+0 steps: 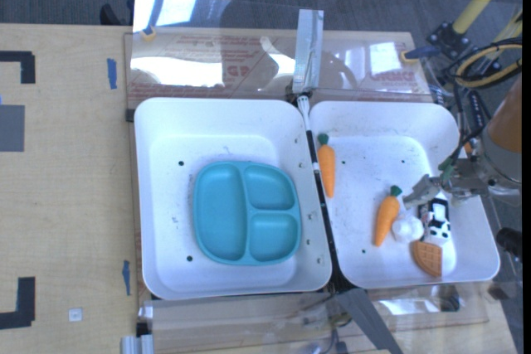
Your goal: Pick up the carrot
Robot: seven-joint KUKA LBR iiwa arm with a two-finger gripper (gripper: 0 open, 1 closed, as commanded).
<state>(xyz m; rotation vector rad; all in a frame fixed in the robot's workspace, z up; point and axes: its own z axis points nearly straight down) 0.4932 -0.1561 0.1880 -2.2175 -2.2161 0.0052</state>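
Two orange carrots with green tops lie in the right bin. One carrot rests against the bin's left wall, near the divider. The other carrot lies toward the bin's middle, tilted, with its green top pointing up and right. My gripper hangs at the right side of this bin, just right of the second carrot's top and above the small toys. Nothing shows between its fingers.
A teal divided plate sits in the left bin. In the right bin's front right lie a white ball, a black-and-white cow toy and a waffle-like orange piece. Cables hang at the right.
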